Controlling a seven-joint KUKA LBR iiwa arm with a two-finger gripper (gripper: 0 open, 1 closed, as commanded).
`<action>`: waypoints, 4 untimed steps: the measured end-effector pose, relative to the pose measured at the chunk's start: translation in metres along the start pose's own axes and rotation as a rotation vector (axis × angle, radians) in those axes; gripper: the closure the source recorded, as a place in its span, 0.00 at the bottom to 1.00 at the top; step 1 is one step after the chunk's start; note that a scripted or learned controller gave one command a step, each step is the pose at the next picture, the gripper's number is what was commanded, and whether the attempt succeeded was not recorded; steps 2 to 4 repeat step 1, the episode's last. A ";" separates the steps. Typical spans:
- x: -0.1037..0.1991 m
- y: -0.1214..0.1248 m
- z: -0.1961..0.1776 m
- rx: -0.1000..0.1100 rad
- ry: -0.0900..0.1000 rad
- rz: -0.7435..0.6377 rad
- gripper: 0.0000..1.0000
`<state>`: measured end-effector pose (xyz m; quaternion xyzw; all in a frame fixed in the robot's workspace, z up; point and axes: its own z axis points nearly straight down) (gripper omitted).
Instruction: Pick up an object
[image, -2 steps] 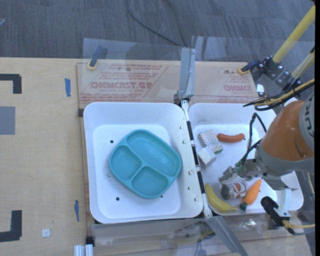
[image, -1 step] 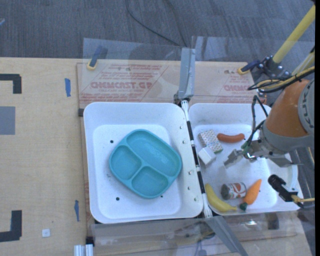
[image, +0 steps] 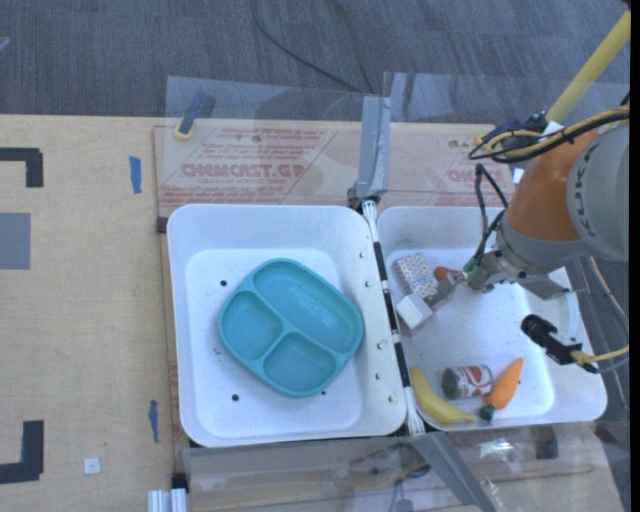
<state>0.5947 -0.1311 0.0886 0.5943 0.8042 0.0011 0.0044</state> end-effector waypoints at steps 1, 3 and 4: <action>-0.010 0.063 0.002 0.019 0.007 -0.065 0.00; -0.010 0.063 0.002 0.019 0.007 -0.065 0.00; -0.010 0.063 0.002 0.019 0.007 -0.065 0.00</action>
